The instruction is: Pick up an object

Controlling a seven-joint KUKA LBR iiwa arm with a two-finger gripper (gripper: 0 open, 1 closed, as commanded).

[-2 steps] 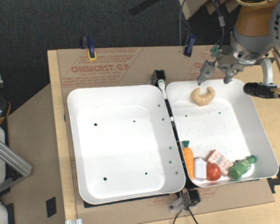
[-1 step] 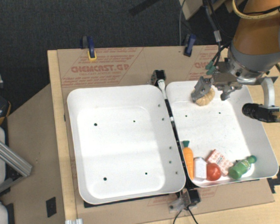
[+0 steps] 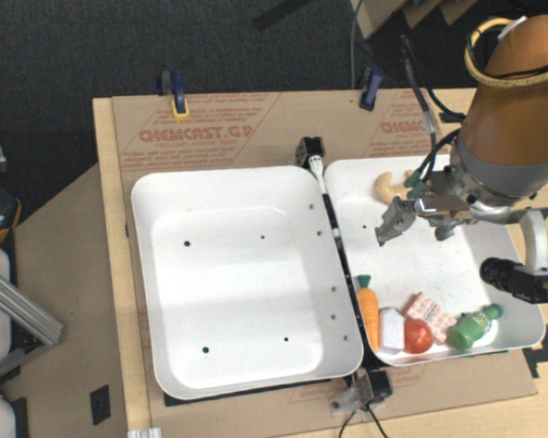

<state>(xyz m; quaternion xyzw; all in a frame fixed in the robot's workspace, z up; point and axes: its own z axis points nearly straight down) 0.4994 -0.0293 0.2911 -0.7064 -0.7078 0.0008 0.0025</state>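
Hovering gripper (image 3: 415, 225), carrot (image 3: 368, 308) — orange, perhaps plastic

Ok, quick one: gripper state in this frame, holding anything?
Gripper: fingers spread open, nothing between them, above the right bin near the cream-coloured object.

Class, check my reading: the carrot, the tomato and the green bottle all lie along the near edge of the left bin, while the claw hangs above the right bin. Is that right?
Not quite. The camera view shows the carrot, tomato and green bottle along the near edge of the right bin, not the left. The claw does hang above the right bin.
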